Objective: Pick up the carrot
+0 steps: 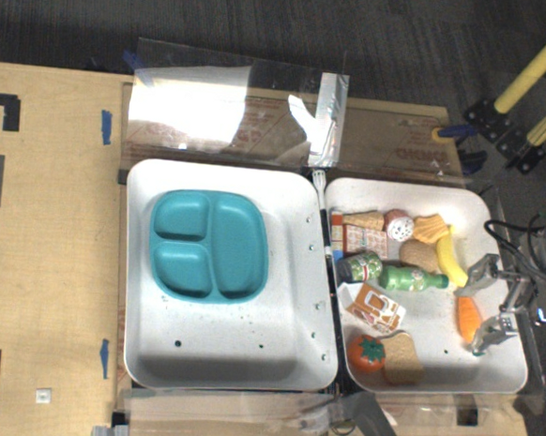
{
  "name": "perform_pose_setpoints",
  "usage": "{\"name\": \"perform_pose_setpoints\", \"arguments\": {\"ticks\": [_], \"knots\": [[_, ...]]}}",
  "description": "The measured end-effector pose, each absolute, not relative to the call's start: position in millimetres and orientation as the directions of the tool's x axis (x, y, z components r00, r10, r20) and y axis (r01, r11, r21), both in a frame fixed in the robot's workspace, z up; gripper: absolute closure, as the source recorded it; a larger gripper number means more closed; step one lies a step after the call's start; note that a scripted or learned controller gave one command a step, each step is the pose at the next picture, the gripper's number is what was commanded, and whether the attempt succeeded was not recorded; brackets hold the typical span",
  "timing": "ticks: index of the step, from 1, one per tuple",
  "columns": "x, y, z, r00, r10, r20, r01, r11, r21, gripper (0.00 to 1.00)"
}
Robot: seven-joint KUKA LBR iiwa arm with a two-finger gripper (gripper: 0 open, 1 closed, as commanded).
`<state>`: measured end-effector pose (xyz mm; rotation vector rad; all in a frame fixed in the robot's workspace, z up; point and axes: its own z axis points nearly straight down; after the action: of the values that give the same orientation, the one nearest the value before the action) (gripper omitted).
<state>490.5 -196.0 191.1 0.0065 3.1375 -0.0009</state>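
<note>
A tan counter (43,270) carries two white bins, the left bin (215,358) holding a teal divided plate (210,245) and the right bin (501,371) crowded with toy food, where a green bottle (409,279) and banana (453,262) lie near the small orange carrot (469,317), which sits between the released jaws of the gripper (492,305).

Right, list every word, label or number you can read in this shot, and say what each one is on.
No text can be read here.
Small box with red and white print, right bin: too blurred to read.
Orange and white packet lying flat, right bin: print too small to read.
Green bottle on its side: label blurred.
Cardboard behind the bins: faint printing, unreadable.
</note>
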Motion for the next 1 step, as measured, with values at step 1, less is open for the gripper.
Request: {"name": "perform_pose_setpoints", "arguments": {"ticks": [1], "knots": [[483.0, -207.3, 96.9, -1.0, -0.006, -0.009, -0.006, 1.0, -0.003, 0.0]]}}
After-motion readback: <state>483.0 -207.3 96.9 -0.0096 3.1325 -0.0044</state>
